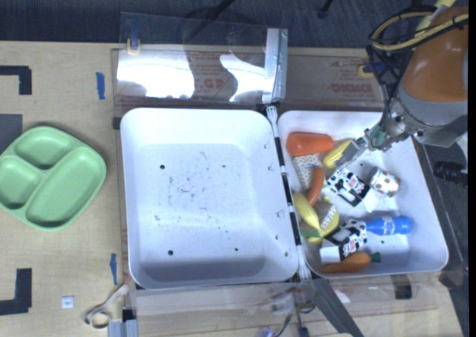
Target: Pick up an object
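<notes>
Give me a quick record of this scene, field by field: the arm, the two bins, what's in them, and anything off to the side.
arm: reaches in from the right, gripper low over the right bin
left bin: white, shallow, floor lightly scuffed
right bin: white, holds a heap of toys
contents: orange block, yellow banana, carrot, blue bottle, black-and-white patterned piece
beside the bins: green divided plate, on the bench at far left

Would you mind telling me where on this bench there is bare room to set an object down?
The left white bin offers a wide bare floor between its rims. Bare wood lies above the green divided plate. The right white bin is crowded: orange carrot toy, yellow banana toy, blue bottle, with the gripper among them.
</notes>
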`<state>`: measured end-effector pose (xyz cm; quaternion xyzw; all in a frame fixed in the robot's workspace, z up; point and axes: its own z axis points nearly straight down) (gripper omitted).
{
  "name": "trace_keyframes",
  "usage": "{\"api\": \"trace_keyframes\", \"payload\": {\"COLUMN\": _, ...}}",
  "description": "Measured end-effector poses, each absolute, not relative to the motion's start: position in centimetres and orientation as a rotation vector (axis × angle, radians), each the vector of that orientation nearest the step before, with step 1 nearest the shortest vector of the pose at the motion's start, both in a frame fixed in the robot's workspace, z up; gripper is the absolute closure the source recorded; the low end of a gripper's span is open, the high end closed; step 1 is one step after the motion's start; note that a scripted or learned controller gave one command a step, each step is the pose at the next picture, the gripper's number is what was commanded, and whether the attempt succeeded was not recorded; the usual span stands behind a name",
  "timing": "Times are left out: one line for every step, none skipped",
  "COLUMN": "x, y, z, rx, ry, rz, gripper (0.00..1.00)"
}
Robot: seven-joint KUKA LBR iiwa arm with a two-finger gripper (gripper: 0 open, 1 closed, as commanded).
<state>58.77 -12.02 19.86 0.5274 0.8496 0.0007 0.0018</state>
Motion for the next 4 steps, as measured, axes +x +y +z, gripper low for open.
{"api": "trace_keyframes", "payload": {"x": 63.2, "y": -11.0, "z": 10.2, "rx": 1.441, "ry": 2.773, "rz": 0.011, "gripper": 0.0}}
{"api": "trace_keyframes", "payload": {"x": 63.0, "y": -10.4, "z": 14.9, "rx": 1.264, "ry": 2.869, "rz": 0.003, "gripper": 0.0}}
{"api": "trace_keyframes", "payload": {"x": 64.6, "y": -15.0, "z": 8.7, "rx": 1.072, "ry": 2.946, "rz": 0.002, "gripper": 0.0}}
{"api": "trace_keyframes", "payload": {"x": 64.9, "y": -15.0, "z": 9.9, "rx": 1.071, "ry": 2.937, "rz": 0.007, "gripper": 1.0}}
